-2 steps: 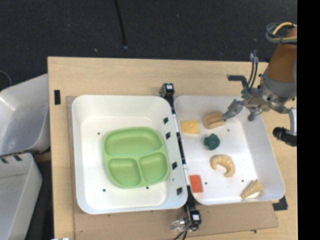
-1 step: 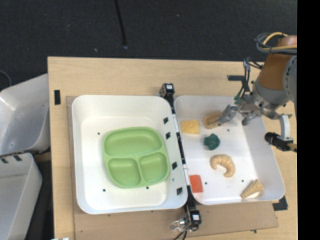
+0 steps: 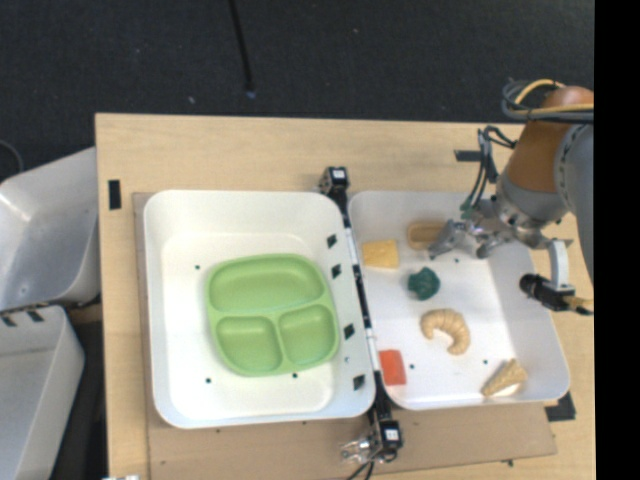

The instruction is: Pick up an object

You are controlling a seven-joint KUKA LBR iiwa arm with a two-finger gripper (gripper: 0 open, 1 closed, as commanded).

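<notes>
The right bin [image 3: 530, 298] holds several small items. A yellow wedge [image 3: 380, 255] lies near its left wall, with a brown piece [image 3: 424, 234] at the back. A dark green lump [image 3: 424, 283] sits mid-bin, a tan croissant [image 3: 447, 329] in front of it. A red block [image 3: 392, 366] and a pale bread wedge [image 3: 505, 378] lie along the front. My gripper [image 3: 466, 245] hangs over the bin's back part, just right of the brown piece and above-right of the green lump. It is open, and nothing shows between its fingers.
The left bin [image 3: 170, 368] carries a green three-compartment tray [image 3: 272, 313]. A black-clipped divider [image 3: 352, 288] runs between the bins. The arm [image 3: 535, 168] enters from the upper right. A grey box [image 3: 45, 238] stands off the bench's left edge.
</notes>
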